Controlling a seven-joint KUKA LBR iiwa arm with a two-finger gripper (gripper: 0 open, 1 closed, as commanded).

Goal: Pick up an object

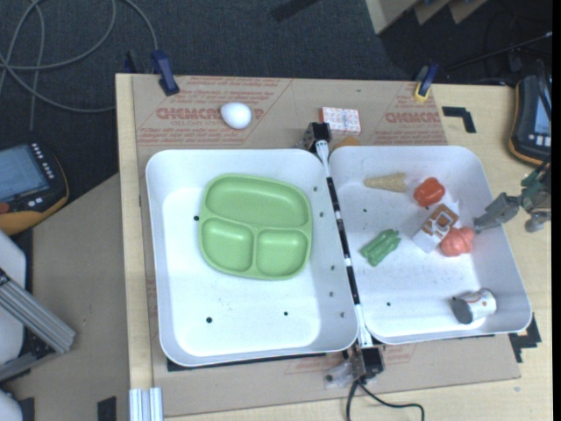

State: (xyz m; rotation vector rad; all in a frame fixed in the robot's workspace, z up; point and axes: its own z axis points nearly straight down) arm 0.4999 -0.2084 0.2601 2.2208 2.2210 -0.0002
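The right white bin (491, 169) holds several small things: a tan cone-shaped piece (386, 181), an orange-red piece (429, 191), a small orange and white box (437, 224), a red ball-like piece (457, 243), a green piece (379, 246) and a white and grey cylinder (474, 305). My gripper (509, 221) hangs over the bin's right rim, at the view's right edge. Its grey fingers (493, 212) stand open with nothing between them. The left fingertip is just right of the red piece, apart from it.
The left white bin (175, 279) carries a green divided plate (256, 226). Behind the bins on the cardboard lie a white egg (235, 114) and a small patterned box (341, 119). Blue clamps (164, 73) grip the board's back edge. A handheld pendant (531, 121) lies at the far right.
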